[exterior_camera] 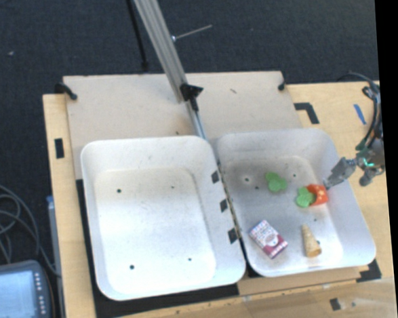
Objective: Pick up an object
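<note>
Gripper: you see the gripper [355,169] at the right bin's [341,247] right rim; whether it is released or clenched you cannot tell.
Nearest object: the orange object [318,194] lies just beside the gripper, toward the bin's middle, touching a green object [304,198].
Other objects: a second green piece [276,182], a pink-and-white carton [268,239] and a tan cone-shaped piece [311,241] lie farther off.
Left bin [99,196]: well apart from the gripper.

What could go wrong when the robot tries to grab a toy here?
The small orange-red toy touches the round green toy, so a grab might catch both or knock one away. It also sits close to the right white bin's wall, where the gripper could bump the rim.
</note>
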